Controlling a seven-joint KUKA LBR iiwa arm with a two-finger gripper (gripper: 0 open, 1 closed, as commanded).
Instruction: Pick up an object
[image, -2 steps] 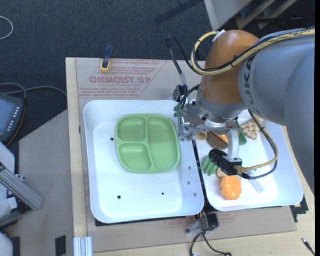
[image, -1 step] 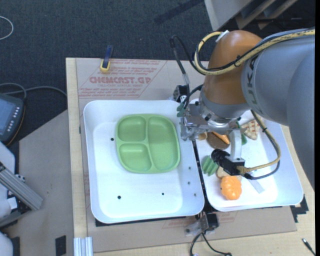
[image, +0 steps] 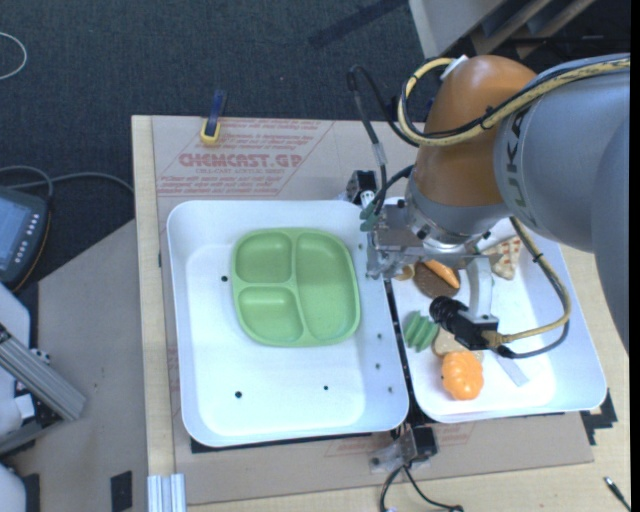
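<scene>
My gripper (image: 430, 268) hangs low over the upper left part of the right bin (image: 560, 398), under the orange band of the wrist. A brown bread-like piece (image: 438, 273) lies right beneath it, partly hidden by the gripper body. Whether it is touched I cannot tell. A green ridged item (image: 419, 329) lies just in front of the gripper. An orange pepper-like toy (image: 461, 374) sits nearer the bin's front. A pale wedge with red spots (image: 506, 258) peeks out to the right, behind the arm.
The left bin (image: 280, 395) holds a green divided plate (image: 297, 286) at its middle. A black cable plug (image: 455, 319) hangs off the wrist above the green item. The wall between the bins (image: 392, 330) runs close to the gripper's left side.
</scene>
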